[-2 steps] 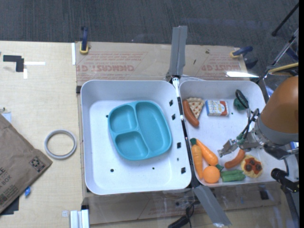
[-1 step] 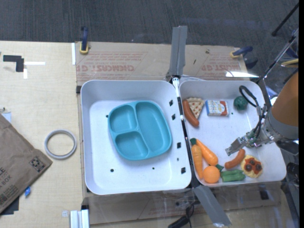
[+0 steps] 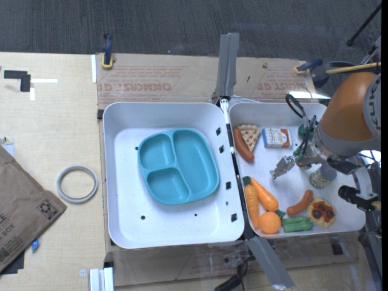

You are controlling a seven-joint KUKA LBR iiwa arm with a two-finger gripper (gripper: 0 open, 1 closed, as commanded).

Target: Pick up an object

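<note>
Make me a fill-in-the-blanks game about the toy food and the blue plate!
1. The blue divided plastic plate lies in the ____ white bin.
2. The plate has ____ compartments.
3. The round orange toy fruit touches a long toy ____.
4. The triangular toy pizza slice lies in the bin's ____ part.

Missing words: left; three; carrot; far

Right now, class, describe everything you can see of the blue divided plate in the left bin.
The blue divided plate is a teal, plastic-looking tray with rounded corners and raised ridges splitting it into three compartments: two at the far side, one at the near side. Nothing lies in them. It rests flat, turned slightly askew, near the middle of the left white bin, touching only the bin's floor. The gripper hangs over the right bin, well away from it.
</note>
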